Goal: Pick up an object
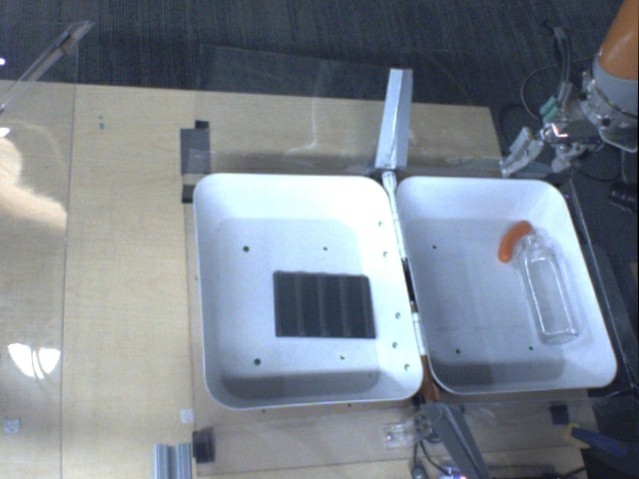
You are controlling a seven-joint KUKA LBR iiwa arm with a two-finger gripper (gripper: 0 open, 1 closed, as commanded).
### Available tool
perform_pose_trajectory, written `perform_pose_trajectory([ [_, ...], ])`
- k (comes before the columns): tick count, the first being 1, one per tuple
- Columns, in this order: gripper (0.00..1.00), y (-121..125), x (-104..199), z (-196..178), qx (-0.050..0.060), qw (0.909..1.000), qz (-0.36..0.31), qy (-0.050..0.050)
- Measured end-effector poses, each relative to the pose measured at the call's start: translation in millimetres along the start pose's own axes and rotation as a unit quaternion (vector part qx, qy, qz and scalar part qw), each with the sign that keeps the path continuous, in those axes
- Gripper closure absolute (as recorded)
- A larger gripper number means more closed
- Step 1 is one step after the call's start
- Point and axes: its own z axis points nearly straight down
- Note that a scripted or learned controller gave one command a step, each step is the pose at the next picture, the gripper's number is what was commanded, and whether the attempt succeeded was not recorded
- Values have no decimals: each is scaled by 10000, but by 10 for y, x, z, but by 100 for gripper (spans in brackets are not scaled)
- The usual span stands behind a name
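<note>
A dark ribbed rectangular pad (323, 305) lies flat in the middle of the left bin (230, 218). In the right bin (449, 218) a small orange piece (513, 240) sits near the back right, touching the cap end of a clear plastic bottle (550, 289) that lies on its side along the right wall. My gripper (531, 148) hangs at the upper right, above the bench just behind the right bin's back rim, well apart from all the objects. Nothing shows in its grasp.
A metal bar (394, 120) runs back from the seam between the bins. Cables (559, 78) and the arm's orange band (621, 36) crowd the upper right corner. A clear panel (40, 218) covers the bench on the left.
</note>
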Motion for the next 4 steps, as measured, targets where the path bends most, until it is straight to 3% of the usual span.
perform_pose_trajectory([
  [1, 0, 32, -300, 838, 21, 9993, -385, 8],
  [2, 0, -137, -390, 1903, 0, 9996, -265, 1],
  [3, 0, -487, -348, 1897, 2, 9994, -338, 6],
  [4, 0, -342, -377, 1202, -2, 9956, -934, -1],
])
